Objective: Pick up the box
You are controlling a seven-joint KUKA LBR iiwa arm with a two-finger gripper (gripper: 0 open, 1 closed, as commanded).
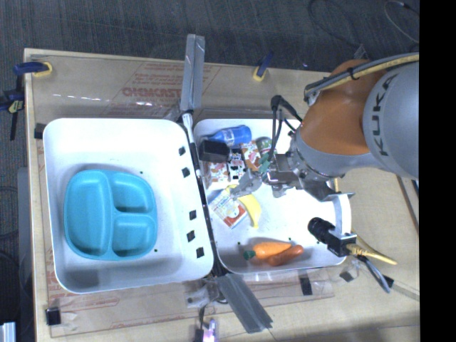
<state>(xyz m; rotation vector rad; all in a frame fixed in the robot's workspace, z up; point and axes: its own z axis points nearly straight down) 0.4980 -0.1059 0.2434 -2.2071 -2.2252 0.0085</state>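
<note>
Dark grey carpet floor (107, 13), wood bench (92, 77) w/ blue clamps (32, 68)

The grey arm (356, 120) reaches in from the right, its end effector (251, 180) lowered and angled left.

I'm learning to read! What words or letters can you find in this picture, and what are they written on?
"KU": big dark letters running down the grey robot arm; any further letters are cut off.
Red print, upside down, on the cardboard sheet behind the bins: too blurred to read for sure.
Print on the small box and the packets in the right bin: too small to read.
</note>
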